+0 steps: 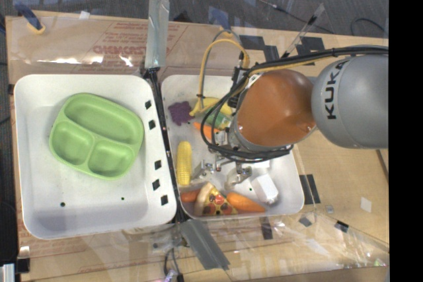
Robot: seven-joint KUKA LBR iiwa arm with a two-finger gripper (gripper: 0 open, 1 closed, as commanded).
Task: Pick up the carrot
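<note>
The carrot (246, 203) is an orange tapered piece lying flat near the front wall of the right bin (291, 172). My gripper (226, 170) hangs below the orange wrist band, over the middle of this bin. It sits a little behind and to the left of the carrot, not touching it. Its two metal fingers (213, 168) stand apart, open, with nothing between them. Another orange piece (207, 133) peeks out beneath the wrist, partly hidden.
In the right bin lie a yellow corn cob (184, 163), a purple item (178, 112), a yellow piece (209, 104), a white block (266, 189) and a pizza-like toy (210, 201) beside the carrot. The left bin (33, 208) holds a green divided plate (98, 135).
</note>
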